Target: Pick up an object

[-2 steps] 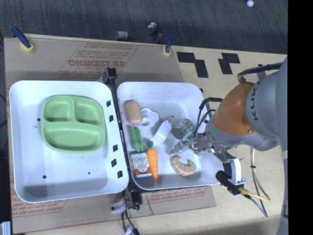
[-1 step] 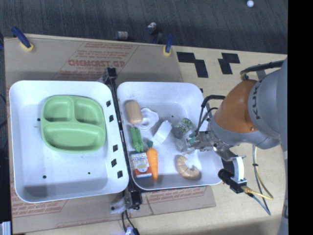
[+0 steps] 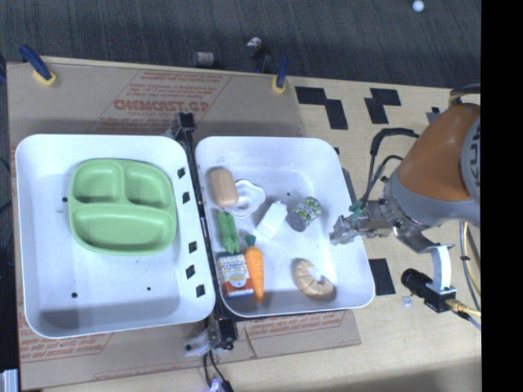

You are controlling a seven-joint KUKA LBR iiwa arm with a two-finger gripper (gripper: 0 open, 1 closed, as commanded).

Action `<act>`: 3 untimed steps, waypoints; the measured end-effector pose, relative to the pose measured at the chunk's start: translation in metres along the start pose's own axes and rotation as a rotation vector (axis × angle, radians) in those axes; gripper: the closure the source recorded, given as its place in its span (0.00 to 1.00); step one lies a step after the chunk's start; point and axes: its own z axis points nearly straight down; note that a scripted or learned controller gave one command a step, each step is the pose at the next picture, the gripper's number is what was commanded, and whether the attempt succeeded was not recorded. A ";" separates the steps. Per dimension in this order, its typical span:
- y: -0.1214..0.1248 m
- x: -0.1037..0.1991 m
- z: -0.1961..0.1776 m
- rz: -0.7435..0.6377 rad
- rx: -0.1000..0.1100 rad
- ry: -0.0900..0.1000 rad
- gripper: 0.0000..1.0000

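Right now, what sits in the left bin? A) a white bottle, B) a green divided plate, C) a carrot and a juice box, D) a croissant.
B: the green divided plate lies alone in the left bin, while the carrot, juice box and croissant all lie in the right bin.

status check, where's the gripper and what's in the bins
Gripper at right bin's right rim, nothing visibly held. Carrot, croissant, bread roll lie in right bin. Green tray in left bin.
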 end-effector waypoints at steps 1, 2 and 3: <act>0.000 0.000 0.000 -0.001 0.001 0.000 0.00; -0.001 0.001 0.113 -0.003 0.003 0.002 0.00; 0.000 0.000 0.102 -0.008 0.003 -0.001 1.00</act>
